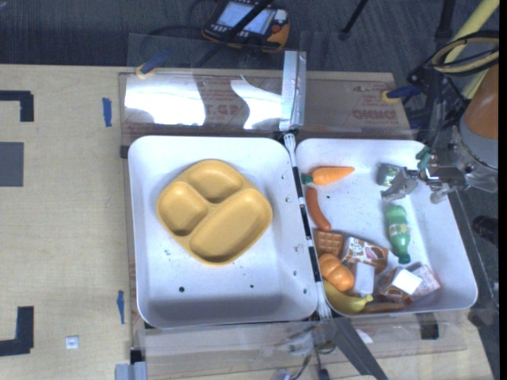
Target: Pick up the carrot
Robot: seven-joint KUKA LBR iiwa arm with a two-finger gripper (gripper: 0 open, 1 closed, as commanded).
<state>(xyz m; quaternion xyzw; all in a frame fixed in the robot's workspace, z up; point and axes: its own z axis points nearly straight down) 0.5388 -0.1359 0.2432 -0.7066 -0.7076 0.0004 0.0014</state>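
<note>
The carrot (333, 175), orange with a green stub on its left end, lies on its side near the back left of the right bin (463, 252). My gripper (391, 180) hovers over the back right of the same bin, a short way to the right of the carrot and apart from it. It points left, and its grey fingers (386, 170) stand open with nothing between them. Just in front of the gripper lies a green bottle (398, 230).
In the right bin a red sausage (317, 208) lies in front of the carrot, with a waffle (329, 242), an orange fruit (339, 275), a banana (350, 300) and snack packets (405, 282) nearer the front. A yellow divided plate (214, 210) lies in the left bin (146, 236).
</note>
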